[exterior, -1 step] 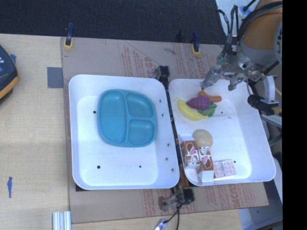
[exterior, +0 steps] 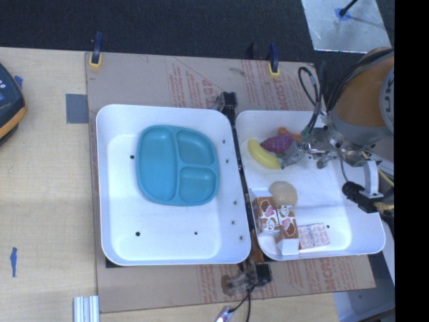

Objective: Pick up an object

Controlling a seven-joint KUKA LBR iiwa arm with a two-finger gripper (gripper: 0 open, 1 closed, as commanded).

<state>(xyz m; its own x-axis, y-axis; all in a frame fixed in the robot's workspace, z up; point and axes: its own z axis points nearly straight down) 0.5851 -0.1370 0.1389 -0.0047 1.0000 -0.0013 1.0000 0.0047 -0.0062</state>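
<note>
Hovering low in the right bin (exterior: pixel 348 243), the metal hand (exterior: pixel 295 154) is seen beside a smooth curved banana (exterior: pixel 262 155) and knobbly purple grapes (exterior: pixel 277 143); its finger state cannot be told.

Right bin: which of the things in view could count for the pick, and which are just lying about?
Belongs to the job:
- gripper, low in the right bin
- yellow banana
- purple toy
- beige round piece
- small cartons

Lying about:
- blue divided plate in the left bin
- clamps on the bench edge
- yellow-edged device at far left
</note>
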